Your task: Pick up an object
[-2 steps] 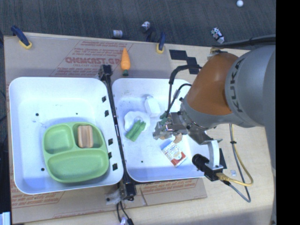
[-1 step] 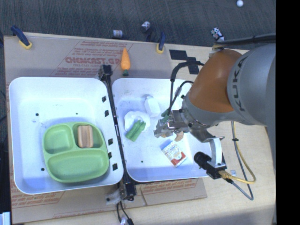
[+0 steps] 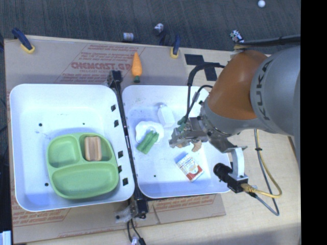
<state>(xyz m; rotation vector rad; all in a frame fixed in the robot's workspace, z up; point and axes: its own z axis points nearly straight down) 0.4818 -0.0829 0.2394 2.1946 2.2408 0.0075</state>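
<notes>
While the arm [image 3: 255,93] hangs over the right bin [image 3: 153,185], the tool [image 3: 186,137] sits low above the bin floor, between the green piece [image 3: 147,142] on its white wrapper [image 3: 144,130] and the red-and-white packet [image 3: 189,167]. No target is named, so any of these could be the pick; a pale clear item [image 3: 165,114] lies further back in the same bin.

Here's the risk: the tool hovers over bare white floor, near several things but squarely above none. If it closes here it may well catch nothing. The packet lies flat, so fingers coming down could slide over it or shove it toward the bin wall. The green piece rests on loose wrapper, which could bunch up and spoil a grip.

As for the tool itself, it's a dark cluster of metal seen from above, and I can't tell how wide it stands. A small tan shape shows at its lower edge, possibly part of the tool, possibly an object; too blurred to call. Nothing is clearly gripped.

Over in the left bin [image 3: 30,98], the green tray [image 3: 82,180] carries a tan block [image 3: 92,148], well apart from the action.
</notes>
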